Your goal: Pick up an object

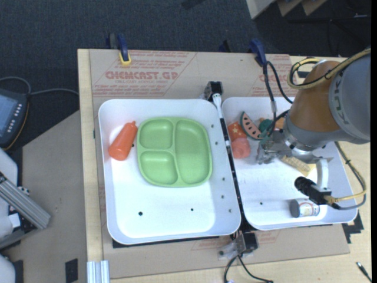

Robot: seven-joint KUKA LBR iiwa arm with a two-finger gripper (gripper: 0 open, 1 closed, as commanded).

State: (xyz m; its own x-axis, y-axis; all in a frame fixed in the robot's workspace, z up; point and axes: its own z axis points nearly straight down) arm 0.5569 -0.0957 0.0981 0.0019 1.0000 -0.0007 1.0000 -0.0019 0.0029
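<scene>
My gripper (265, 153) reaches down into the right bin (265, 208), close to its left wall. An orange-red toy (240, 145) lies just left of the gripper, apart from it by a small gap. Behind it sit a watermelon slice (250, 126) and a small green piece (267, 124). A tan flat piece (296, 163) pokes out from under the wrist on the right. A small pale can (303, 209) lies near the bin's front right corner. Nothing shows between the fingers.
The left bin (123, 217) holds a green divided plate (175, 151) and an orange carrot-like toy (122, 141) by its left wall. The arm's grey and orange body (330, 108) covers the right bin's back right part. Cables (268, 78) run over the bench behind.
</scene>
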